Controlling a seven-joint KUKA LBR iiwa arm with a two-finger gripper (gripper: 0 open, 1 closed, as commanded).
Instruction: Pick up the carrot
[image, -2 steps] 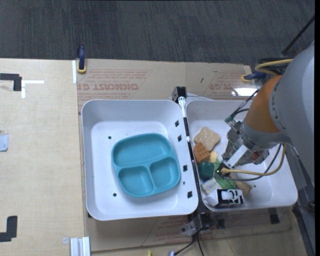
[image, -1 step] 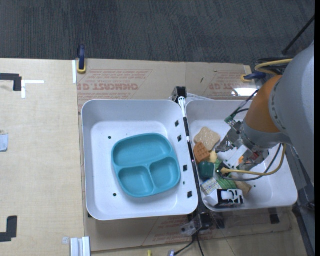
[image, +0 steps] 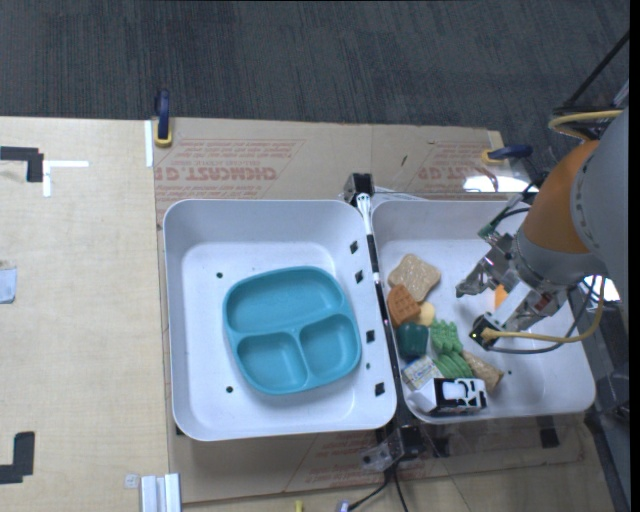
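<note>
Down at the bottom edge of the right bin (image: 560, 395) you've got a black and white toy car (image: 459, 395), with a small white packet (image: 420, 373) just left of it. Above those, running up the bin's left side, there's a green leafy veggie (image: 450, 345), a dark teal block (image: 412, 339), a little yellow piece (image: 427, 314), an orange waffle-looking square (image: 402, 301) and a slice of toast (image: 414, 274) at the top of the pile. The left bin (image: 190, 330) just holds a blue divided plate (image: 291, 328) sitting in the middle.

The carrot (image: 500, 296) is a small orange bit in the right half of the right bin, and you can see it sitting right between the fingers of the pincer (image: 497, 297), so it looks grasped.

The arm (image: 580, 215) comes in from the right of the frame, orange band above the wrist, angled down and leftward over the right bin. Both bins rest on a cardboard sheet (image: 230, 165) on the worktop (image: 70, 330).
</note>
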